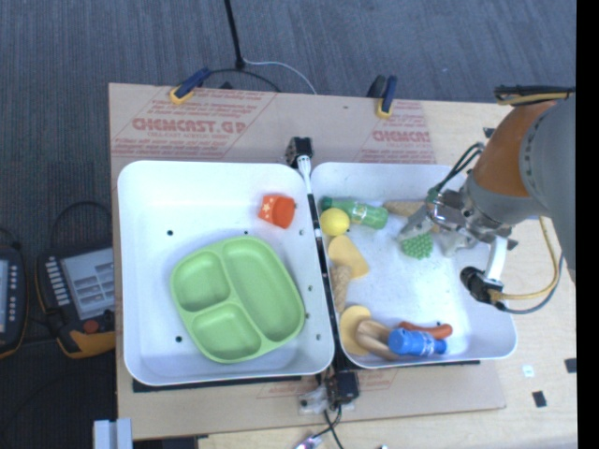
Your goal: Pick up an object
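Gripper (423, 232) hangs in the right white bin (487, 340), its fingers seemingly closed around a small green knobbly ball (417, 245), though the grip is hard to confirm. At nine o'clock, the left white bin (150, 195) holds a green divided plastic plate (237, 297) and a small orange block (277, 210). A yellow ball (334, 221) lies nearer, and a blue cylinder (416, 343) sits at six o'clock.

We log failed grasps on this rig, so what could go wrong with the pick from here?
1. The gripper sits right over the small green studded object; it looks rounded and may roll or slip aside.
2. The green bottle and yellow ball lie close by, so a sideways move could nudge them.
3. The looping cable hangs near the right bin's rim and might snag.
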